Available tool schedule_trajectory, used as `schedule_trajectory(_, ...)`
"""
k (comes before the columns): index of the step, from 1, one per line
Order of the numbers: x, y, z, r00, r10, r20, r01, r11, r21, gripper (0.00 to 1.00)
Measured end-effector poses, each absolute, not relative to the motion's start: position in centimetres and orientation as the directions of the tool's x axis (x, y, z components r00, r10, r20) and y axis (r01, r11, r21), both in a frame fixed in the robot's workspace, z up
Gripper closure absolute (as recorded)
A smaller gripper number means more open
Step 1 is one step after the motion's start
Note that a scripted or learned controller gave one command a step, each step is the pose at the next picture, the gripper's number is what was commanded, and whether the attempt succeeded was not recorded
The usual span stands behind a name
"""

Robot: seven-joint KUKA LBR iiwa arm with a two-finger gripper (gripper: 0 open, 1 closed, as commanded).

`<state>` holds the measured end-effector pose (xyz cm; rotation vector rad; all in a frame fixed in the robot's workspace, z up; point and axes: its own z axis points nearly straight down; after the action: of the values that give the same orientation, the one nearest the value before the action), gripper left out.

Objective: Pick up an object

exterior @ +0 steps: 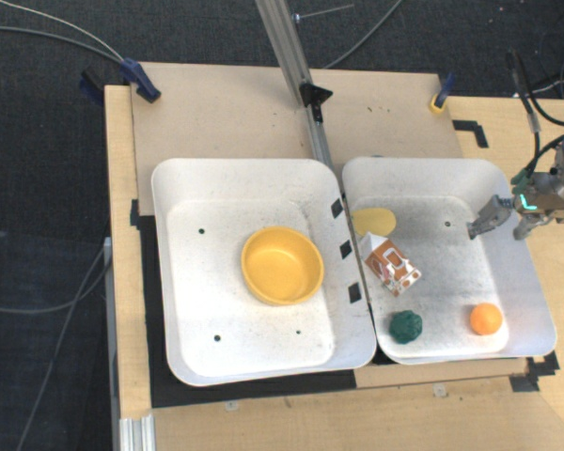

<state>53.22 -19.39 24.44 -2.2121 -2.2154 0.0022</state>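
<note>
The right bin (pixel 423 175) holds a flat yellow piece (pixel 373 221) near its left wall. Below it lies a small orange-and-white box (pixel 392 265). A dark green ball (pixel 405 326) and an orange ball (pixel 486 318) rest near the front edge. A yellow bowl (pixel 282 266) sits upright in the middle of the left bin (pixel 197 195). My gripper (pixel 504 224) hangs over the right bin's right side, above and apart from the orange ball. It is open, with nothing between its fingers.
A grey metal pole (pixel 287 40) slants from the top centre down to the gap between the bins. Blue and yellow clamps (pixel 141 80) hold the board's back corners. Cables run along the dark floor around the bench.
</note>
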Motion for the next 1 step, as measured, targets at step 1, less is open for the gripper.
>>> schedule_trajectory(1,53.24,-19.39,24.47,-0.002,1.0,0.006,1.0,0.002,-0.008,0.0)
